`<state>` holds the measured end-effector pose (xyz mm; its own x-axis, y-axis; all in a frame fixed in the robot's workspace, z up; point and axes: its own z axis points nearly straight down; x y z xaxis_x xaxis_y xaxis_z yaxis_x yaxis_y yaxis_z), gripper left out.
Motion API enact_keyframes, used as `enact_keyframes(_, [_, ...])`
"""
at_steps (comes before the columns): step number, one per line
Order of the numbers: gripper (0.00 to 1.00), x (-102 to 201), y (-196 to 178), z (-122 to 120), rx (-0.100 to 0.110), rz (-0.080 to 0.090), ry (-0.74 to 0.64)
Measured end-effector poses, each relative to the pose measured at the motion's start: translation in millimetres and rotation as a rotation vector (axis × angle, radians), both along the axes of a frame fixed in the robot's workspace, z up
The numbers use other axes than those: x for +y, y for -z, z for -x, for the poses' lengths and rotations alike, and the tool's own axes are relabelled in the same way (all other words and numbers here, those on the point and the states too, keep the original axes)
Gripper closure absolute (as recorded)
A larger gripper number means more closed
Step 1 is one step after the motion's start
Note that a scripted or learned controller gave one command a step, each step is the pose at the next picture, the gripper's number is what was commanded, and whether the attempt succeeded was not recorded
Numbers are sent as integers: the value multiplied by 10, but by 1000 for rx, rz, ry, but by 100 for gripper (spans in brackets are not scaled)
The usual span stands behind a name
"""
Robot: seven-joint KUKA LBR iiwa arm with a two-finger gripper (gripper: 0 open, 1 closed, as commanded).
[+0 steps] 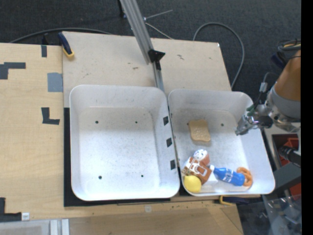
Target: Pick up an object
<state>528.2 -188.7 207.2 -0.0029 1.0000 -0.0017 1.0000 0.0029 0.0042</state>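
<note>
Along the near wall of the right bin [257,153] you will find a yellow lemon-shaped item [192,183], a brown-and-white toy [198,165], a blue bottle-like item [228,176] and an orange ring [244,175] clustered together. Farther back, near the bin's middle, a tan sponge-like block [199,130] lies alone, apart from that cluster. At the bin's right rim you see the gripper [243,127], well clear of all items; whether its claw is wide or narrow cannot be told.
</note>
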Motion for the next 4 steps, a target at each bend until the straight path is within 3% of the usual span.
enact_keyframes(1, [100, 5, -194, -6, 3, -1, 1])
enact_keyframes(4, [100, 1727, -26, -33, 7, -4, -4])
